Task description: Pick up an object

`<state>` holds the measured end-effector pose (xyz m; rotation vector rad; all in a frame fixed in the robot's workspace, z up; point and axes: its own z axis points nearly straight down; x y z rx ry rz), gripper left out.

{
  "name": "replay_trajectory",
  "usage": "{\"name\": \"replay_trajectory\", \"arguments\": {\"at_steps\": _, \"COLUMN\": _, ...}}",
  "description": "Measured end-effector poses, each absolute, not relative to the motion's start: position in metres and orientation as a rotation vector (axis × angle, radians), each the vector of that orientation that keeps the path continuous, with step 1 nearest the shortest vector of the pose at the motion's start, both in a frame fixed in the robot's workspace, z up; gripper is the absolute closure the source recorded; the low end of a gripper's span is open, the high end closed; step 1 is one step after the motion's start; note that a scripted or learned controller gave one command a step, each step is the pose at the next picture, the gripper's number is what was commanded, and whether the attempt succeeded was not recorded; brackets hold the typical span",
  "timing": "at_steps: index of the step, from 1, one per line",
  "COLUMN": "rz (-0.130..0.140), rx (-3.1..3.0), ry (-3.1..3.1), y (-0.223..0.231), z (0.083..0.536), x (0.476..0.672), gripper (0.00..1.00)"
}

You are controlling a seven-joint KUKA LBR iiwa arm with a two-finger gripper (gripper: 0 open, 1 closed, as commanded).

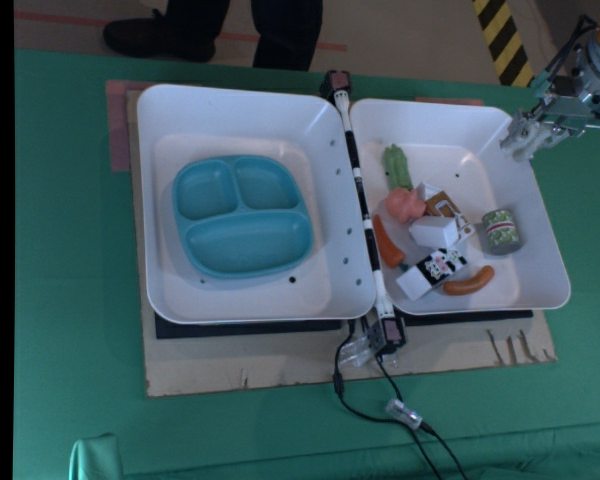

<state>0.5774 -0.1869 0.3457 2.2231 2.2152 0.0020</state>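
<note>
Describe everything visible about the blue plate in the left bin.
The blue plate is a rounded-rectangle dish, plastic by the look, split into three compartments: two small ones at the far side, one wide one nearer the camera. It lies flat, right way up, on the floor of the left bin, with nothing in it or against it.

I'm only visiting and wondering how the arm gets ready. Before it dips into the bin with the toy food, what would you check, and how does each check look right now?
1. Gripper carries nothing: ok, nothing shows between its fingers.
2. Gripper is over the right bin: ok, though at its far right corner, away from the items.
3. A target stands apart: ok, the small can lies alone near the right wall.
4. The clutter: not ok, the cartons, pink piece and orange carrot crowd together.
5. Sausage is free: cannot tell, it lies against a carton.
6. Left bin's blue divided plate is out of the way: ok.
</note>
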Motion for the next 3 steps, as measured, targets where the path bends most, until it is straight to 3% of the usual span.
{"name": "replay_trajectory", "arguments": {"at_steps": 1, "rz": 0.003, "rx": 2.222, "ry": 2.216, "y": -0.172, "z": 0.338, "x": 0.579, "gripper": 1.0}}
{"name": "replay_trajectory", "arguments": {"at_steps": 2, "rz": 0.004, "rx": 2.219, "ry": 2.215, "y": -0.187, "z": 0.353, "x": 0.629, "gripper": 1.0}}
{"name": "replay_trajectory", "arguments": {"at_steps": 3, "rz": 0.002, "rx": 2.219, "ry": 2.213, "y": -0.187, "z": 0.372, "x": 0.697, "gripper": 1.0}}
